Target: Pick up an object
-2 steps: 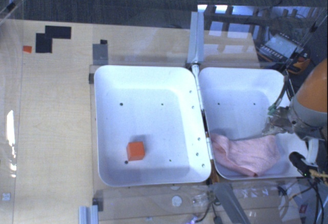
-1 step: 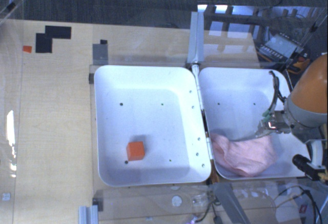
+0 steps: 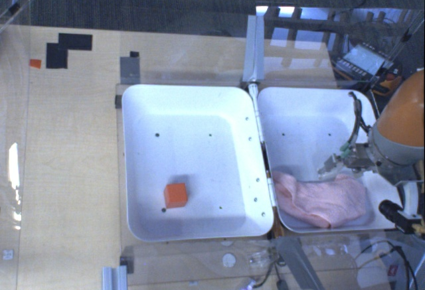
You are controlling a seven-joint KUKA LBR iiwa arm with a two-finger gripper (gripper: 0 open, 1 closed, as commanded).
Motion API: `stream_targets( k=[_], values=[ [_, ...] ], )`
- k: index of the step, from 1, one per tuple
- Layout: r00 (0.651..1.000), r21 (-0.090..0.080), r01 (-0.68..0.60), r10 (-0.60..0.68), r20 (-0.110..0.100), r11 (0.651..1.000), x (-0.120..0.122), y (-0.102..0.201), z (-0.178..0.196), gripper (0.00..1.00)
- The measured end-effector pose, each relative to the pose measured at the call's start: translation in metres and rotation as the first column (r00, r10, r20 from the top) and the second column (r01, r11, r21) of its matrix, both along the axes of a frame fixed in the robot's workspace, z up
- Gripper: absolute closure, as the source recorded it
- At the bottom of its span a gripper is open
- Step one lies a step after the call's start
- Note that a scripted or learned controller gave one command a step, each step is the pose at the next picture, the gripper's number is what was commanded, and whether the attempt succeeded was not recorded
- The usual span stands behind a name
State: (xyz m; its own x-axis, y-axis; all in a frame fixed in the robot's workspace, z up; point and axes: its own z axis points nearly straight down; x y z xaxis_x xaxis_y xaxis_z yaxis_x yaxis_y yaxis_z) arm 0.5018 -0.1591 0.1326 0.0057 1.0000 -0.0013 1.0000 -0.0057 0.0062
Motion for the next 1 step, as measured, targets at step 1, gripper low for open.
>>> stream_targets(
  k=[1],
  values=[
    [1.0,-0.002,0.006,-0.006,0.01,1.0,-0.0095,-0.0365,-0.0418,0.0]
  ],
)
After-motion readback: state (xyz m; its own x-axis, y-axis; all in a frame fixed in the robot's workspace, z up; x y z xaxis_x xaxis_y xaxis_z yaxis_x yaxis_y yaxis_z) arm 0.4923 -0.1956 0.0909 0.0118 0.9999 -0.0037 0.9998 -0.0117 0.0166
